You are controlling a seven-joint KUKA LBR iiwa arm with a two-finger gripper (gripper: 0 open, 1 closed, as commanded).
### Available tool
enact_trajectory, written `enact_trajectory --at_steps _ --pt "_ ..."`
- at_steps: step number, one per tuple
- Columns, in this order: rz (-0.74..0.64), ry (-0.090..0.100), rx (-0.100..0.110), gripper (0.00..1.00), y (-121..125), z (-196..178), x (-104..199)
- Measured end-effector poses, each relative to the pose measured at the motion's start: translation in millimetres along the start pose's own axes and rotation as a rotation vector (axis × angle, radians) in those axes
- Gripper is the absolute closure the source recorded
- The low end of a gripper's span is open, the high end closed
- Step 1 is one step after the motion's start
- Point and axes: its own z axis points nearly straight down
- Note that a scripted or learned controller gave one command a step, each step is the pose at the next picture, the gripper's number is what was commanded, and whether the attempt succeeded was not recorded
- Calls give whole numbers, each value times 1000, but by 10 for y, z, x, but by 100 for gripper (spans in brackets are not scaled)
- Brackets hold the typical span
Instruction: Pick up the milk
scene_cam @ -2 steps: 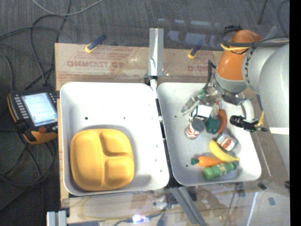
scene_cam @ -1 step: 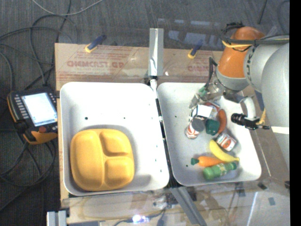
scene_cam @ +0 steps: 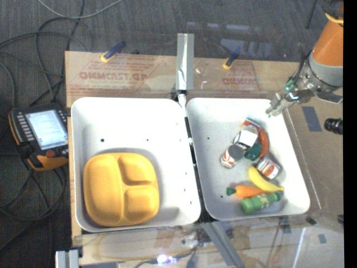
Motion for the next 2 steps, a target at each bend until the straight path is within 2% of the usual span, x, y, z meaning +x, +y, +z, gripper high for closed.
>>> enact_trajectory --at_steps 1,2 --pt "0 0 1 0 -1 3 1" --pt "-226 -2 0 0 247 -94 -129"
